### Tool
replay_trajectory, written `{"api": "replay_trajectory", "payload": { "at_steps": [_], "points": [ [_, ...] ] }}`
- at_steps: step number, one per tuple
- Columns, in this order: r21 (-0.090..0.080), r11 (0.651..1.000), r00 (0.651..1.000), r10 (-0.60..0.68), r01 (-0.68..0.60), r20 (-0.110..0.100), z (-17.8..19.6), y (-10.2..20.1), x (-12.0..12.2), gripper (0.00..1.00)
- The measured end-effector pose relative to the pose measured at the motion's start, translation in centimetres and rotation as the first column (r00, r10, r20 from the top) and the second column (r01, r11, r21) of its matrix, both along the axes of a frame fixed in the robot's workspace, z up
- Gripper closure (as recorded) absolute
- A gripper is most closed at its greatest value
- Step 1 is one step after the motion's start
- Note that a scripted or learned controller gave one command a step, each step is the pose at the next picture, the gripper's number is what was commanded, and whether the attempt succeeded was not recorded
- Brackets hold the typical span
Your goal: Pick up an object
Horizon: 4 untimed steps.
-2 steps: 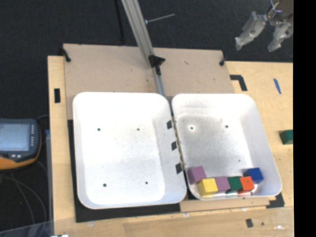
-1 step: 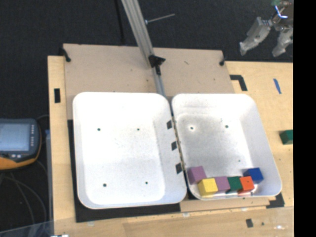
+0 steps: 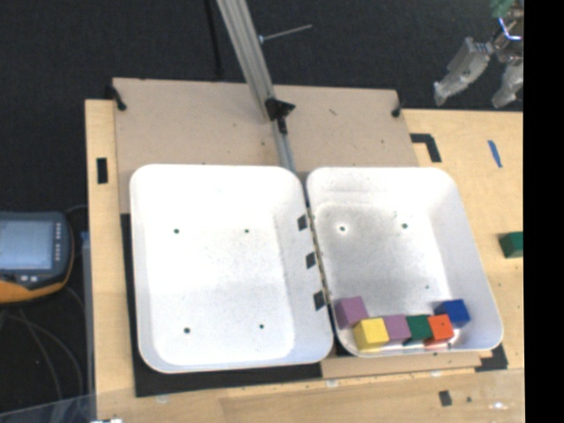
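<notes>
- So far nothing looks picked: the blocks (image 3: 401,324) all lie in the right bin (image 3: 388,227), crowded along its near edge
- Purple, yellow, green, orange and blue blocks sit touching or just beside one another
- Gripper (image 3: 483,67) hangs at the top right, well apart from both bins; it is small and blurred, so its fingers' state cannot be told
- Left: reach, grasp and lift, judging by this

No text, label, brand or number could be read. The handheld screen (image 3: 31,245) at the left edge was lit, but whatever it showed was too blurred to make out.
</notes>
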<state>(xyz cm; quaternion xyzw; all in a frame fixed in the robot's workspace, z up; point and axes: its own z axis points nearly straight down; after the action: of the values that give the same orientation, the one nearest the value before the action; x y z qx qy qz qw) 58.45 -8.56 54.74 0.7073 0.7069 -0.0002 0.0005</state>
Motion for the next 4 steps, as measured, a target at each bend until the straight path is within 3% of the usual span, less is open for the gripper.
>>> {"api": "replay_trajectory", "payload": {
  "at_steps": [2, 3, 4],
  "points": [
    [0.001, 1.000, 1.000, -0.002, 0.002, -0.003, 0.0, -1.6, -0.8, 0.00],
    [-0.001, 1.000, 1.000, 0.004, -0.004, 0.003, -0.1, 0.7, 1.6, 0.00],
    [-0.001, 1.000, 1.000, 0.004, -0.004, 0.003, -0.1, 2.8, 6.0, 0.00]
  ]
}}
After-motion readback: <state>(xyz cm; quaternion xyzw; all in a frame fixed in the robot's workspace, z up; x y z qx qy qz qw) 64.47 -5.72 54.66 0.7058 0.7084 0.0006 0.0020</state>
